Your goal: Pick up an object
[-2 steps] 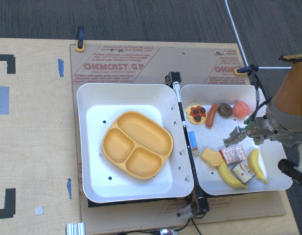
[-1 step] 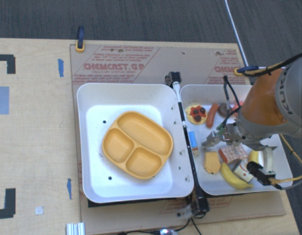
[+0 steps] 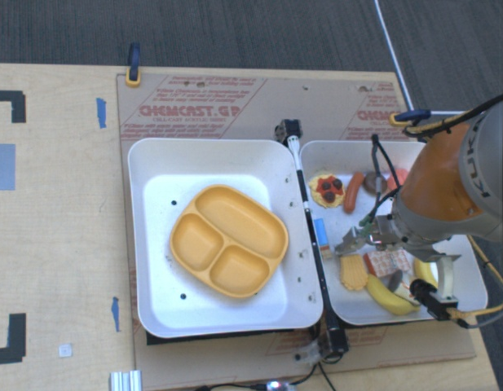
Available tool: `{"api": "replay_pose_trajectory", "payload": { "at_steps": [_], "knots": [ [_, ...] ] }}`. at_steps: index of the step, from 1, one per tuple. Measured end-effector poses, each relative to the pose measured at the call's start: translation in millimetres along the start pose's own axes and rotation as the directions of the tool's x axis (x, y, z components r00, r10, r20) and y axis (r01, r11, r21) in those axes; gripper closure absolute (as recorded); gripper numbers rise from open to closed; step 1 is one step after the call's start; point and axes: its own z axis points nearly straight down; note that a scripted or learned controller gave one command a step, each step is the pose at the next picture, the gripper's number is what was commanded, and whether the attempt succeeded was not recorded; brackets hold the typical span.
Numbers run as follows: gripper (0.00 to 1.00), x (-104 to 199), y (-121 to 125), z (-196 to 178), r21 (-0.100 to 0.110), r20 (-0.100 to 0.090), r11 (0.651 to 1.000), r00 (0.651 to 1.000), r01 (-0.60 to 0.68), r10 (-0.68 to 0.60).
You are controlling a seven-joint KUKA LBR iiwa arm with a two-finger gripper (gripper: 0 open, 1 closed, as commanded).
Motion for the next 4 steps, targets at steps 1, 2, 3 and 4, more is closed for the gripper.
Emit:
{"api": "replay_pose_trajectory", "payload": {
  "at_steps": [1,2,3,4],
  "knots": [
    [0.00,5.6,-26.9,0.0,0.000,-0.001,1.000,1.000,0.001,-0.001],
    [0.00,5.2,-27.1,0.2,0.000,-0.001,1.000,1.000,0.001,-0.001],
    [0.00,3.6,-27.3,0.5,0.002,-0.003,1.000,1.000,0.002,-0.002],
    [0.00,5.6,-27.3,0.3,0.001,0.000,1.000,1.000,0.000,0.000]
  ]
}}
